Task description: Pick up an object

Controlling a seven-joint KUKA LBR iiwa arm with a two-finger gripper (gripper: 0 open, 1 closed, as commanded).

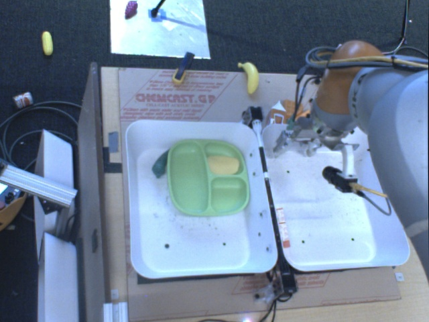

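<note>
Green plastic first: a divided tray lies in the left bin, with a yellow piece in its far right compartment and a dark green thing touching its left rim. In the camera view we find the claw low over the far left corner of the right bin (released or clenched, we cannot tell). A banana lies beyond the bins.

The brown tabletop carries two shallow white bins side by side mid-frame, the left bin and the right bin. Above them lie a banana and, further left, a small yellow-and-dark tool.
</note>
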